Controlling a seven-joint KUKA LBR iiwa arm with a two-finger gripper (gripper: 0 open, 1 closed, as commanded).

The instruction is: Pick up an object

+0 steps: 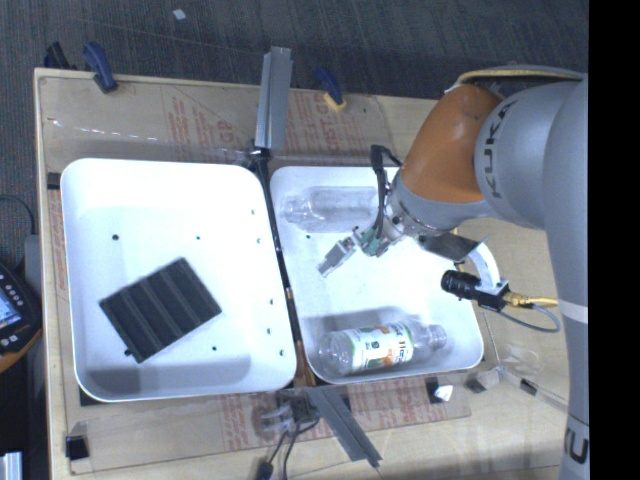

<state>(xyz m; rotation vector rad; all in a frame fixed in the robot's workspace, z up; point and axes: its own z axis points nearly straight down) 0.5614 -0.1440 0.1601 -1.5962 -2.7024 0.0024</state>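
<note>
The two-finger gripper [345, 251] hangs mid-frame over the right white bin [300, 268], fingers spread, holding nothing; a clear plastic bottle [325, 208] lies just above, a labelled bottle [380, 348] below

— What lies near the gripper [352, 247]?

— Three things. Just beyond its tip, toward the far wall, a clear bottle [325, 208] lies on its side, cap end to the left, hard to make out against the white.

— And nearer?

— Below the gripper, by the near wall, a second clear bottle with a label [382, 347] lies on its side, neck pointing right.

— Anything further off?

— Well to the gripper's left, a dark ribbed slab [160, 309] lies flat, turned at a slant.
</note>
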